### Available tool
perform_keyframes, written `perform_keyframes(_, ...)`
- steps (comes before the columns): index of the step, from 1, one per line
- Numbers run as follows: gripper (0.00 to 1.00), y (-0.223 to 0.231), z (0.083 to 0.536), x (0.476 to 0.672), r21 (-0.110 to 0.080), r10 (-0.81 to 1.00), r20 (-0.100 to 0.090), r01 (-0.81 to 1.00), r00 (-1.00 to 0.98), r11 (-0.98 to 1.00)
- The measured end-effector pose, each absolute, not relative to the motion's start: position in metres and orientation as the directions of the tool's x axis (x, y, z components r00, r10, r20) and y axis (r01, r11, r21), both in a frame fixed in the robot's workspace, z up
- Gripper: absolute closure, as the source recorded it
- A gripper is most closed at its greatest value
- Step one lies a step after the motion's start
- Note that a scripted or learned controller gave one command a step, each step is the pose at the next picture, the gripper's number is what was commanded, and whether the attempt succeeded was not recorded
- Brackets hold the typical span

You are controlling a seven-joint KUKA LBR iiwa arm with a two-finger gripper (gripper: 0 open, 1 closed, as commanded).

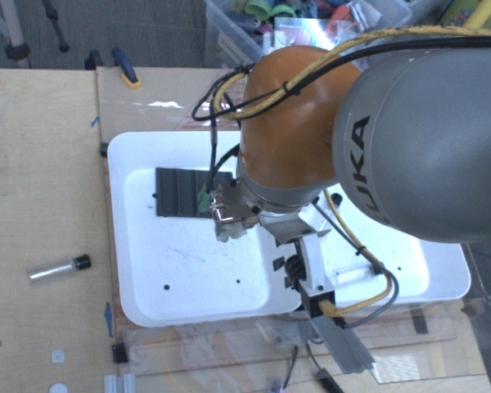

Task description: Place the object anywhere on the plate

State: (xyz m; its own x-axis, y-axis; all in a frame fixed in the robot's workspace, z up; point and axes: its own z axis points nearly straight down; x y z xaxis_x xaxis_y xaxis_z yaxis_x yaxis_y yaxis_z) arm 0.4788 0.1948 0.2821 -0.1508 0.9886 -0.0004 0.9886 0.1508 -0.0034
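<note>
At the near edge of the view you see small bits of hardware on the wooden tabletop (41,178), and just to the right of them a grey bracket (344,346) hanging off the arm's wrist over the bench frame. A yellow-and-black cable (368,297) loops beside that bracket.

A little farther in, on the left of the tabletop and well apart from the bins, lies a small clear tube with a black cap (59,268), on its side.

Next comes the left white bin (135,293), whose floor is mostly bare apart from a few dark specks. At its far side lies a dark ribbed rectangle, the object (177,191), flat on the bin floor. Whether it is the task's piece or the plate you cannot tell from this angle.

The claw (229,215) sits just right of that dark rectangle, close to its right edge, with a small green part showing where they meet. The wrist hardware hides the tips, so you cannot tell how the claw stands or whether it has anything.

The arm (409,129) is what stands in your way: its orange band (290,113) and grey body cover the gap between the bins and most of the right white bin (446,273), so what lies there is hidden.

Farther off, a blue-and-yellow clamp (127,68) rests at the tabletop's far edge, and beyond it a clear tub of coloured toys (311,6) stands on the grey carpet.
</note>
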Motion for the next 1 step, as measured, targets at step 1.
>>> perform_keyframes(1,1.0,0.2125,0.1711,0.4785,-0.006,0.996,-0.001,0.996,0.09,-0.09)
